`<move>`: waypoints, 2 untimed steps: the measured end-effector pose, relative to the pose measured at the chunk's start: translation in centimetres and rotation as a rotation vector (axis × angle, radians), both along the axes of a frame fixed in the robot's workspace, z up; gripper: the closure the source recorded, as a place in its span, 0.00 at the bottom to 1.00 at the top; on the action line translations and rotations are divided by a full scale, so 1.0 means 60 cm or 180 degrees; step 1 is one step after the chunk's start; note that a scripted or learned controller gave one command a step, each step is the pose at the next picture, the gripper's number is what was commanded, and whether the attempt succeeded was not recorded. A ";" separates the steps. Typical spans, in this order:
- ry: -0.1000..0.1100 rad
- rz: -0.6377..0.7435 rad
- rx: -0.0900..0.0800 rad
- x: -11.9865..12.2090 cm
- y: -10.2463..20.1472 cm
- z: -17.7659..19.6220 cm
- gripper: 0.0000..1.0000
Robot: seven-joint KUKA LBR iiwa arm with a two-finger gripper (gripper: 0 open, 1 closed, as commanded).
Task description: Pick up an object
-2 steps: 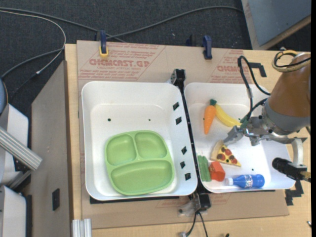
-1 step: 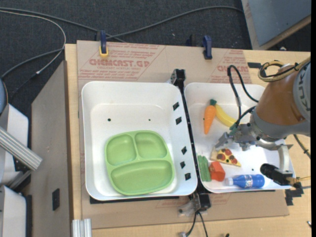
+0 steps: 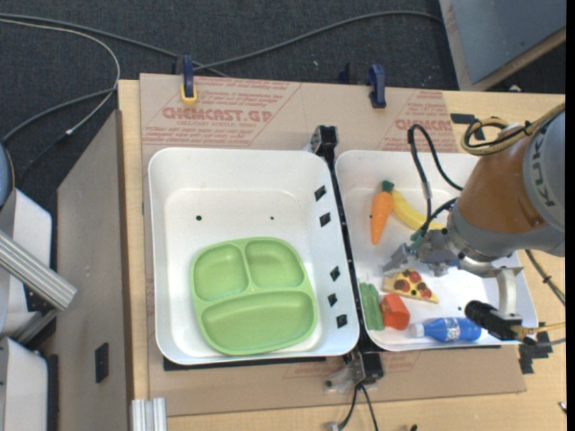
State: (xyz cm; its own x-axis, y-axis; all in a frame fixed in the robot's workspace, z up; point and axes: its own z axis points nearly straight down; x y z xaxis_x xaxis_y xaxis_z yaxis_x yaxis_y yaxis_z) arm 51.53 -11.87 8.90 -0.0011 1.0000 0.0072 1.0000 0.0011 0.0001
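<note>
In the right bin (image 3: 449, 164), the hand (image 3: 409, 257) hangs low between the banana (image 3: 409, 212) and the pizza slice (image 3: 409, 284); its state I cannot tell. Best to centre over one toy, likely the pizza, before closing.

A dark grey carpeted floor (image 3: 269, 16) fills the scene from nine o'clock round to one o'clock, with thin pale cables (image 3: 85, 36) looping across it. At centre lies a tan cardboard-covered bench top (image 3: 269, 106) printed with red lettering, held at twelve o'clock by a yellow clamp (image 3: 188, 79) and a blue clamp (image 3: 377, 86). Even, soft light falls over everything.
</note>
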 end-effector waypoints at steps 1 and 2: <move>-0.0042 0.0004 -0.0009 0.006 0.001 0.023 1.00; -0.0016 -0.0001 -0.0027 0.012 -0.011 0.100 1.00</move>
